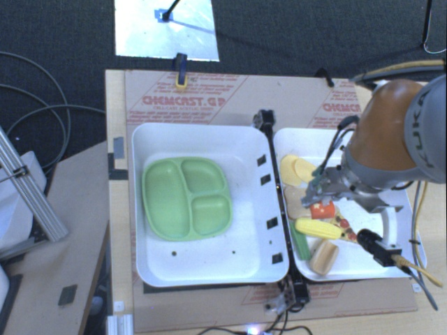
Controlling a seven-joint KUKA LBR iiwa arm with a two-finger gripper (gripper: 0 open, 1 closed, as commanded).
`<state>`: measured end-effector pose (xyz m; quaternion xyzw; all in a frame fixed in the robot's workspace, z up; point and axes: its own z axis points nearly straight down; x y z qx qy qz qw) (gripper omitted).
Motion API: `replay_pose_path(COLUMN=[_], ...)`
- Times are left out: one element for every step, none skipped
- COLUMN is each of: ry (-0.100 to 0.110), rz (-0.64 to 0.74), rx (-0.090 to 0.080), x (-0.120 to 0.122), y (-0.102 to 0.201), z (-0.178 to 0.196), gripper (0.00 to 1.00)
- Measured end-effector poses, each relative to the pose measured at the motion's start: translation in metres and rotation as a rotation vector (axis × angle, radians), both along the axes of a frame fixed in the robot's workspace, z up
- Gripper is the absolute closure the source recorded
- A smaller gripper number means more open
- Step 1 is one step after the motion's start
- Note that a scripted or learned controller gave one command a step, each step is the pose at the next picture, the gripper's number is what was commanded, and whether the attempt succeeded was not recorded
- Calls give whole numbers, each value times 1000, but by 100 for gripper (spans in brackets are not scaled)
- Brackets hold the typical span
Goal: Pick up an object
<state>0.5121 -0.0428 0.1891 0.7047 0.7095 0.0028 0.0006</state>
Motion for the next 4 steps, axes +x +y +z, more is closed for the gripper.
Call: replay_pose_path(ry=[-1, 2, 8, -8], rz=[2, -3, 0, 5], rx=[-1, -2, -2, 2], x=[-25, -25, 55, 78], y=[35, 76, 121, 192], z=[54, 77, -7, 104], gripper=[100, 100, 100, 100])
